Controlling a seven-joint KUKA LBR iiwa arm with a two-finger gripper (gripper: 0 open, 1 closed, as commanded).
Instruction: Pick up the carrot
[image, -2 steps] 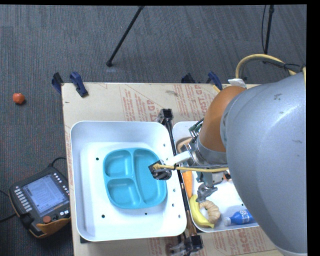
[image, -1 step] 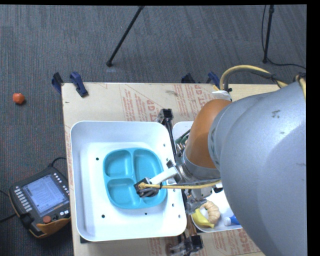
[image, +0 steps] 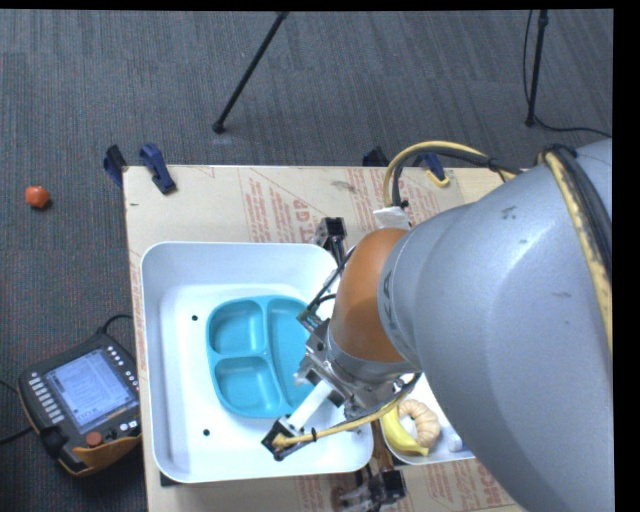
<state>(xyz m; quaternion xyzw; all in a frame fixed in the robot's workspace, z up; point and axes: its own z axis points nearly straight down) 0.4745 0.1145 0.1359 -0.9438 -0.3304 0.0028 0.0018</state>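
Observation:
The grey arm with its orange band (image: 365, 300) reaches in from the right and hangs over the wall between the two bins. My gripper (image: 318, 345) sits under the wrist, above the right edge of the blue divided plate (image: 245, 350) in the left bin (image: 170, 300). The arm's bulk hides most of the right bin (image: 452, 440).
A banana (image: 398, 436) and a pale beige piece (image: 425, 420) lie in the visible corner of the right bin. Blue clamps (image: 155, 168) grip the bench's far edge. On the floor at left lie a teach pendant (image: 85, 400) and a small red ball (image: 38, 197).

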